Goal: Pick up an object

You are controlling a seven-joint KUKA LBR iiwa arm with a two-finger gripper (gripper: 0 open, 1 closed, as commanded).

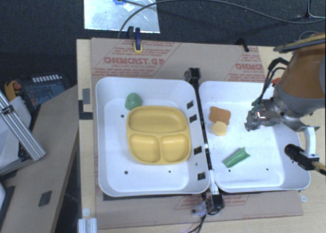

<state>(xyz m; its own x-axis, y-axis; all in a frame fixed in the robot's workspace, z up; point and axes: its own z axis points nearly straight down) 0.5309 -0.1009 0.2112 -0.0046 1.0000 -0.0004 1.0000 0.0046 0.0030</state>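
The grey arm with its orange band (305, 81) reached over the right shallow white bin (265, 176). A yellow three-compartment plastic tray (157, 134) lay in the left shallow white bin (109, 125), a small green rounded lump (133, 100) touching its upper edge. In the right bin lay an orange block (220, 114) touching a pale yellow chunk (219, 128), with a green wedge (235, 157) well apart. The gripper (254, 120) hovered beside the orange block, gripping nothing I could see; how far it was open I could not tell.

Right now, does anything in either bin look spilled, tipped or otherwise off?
Nothing stands out. The yellow divided tray lies flat in the left bin beside a green lump; the orange block, yellow piece and green wedge lie apart in the right bin.
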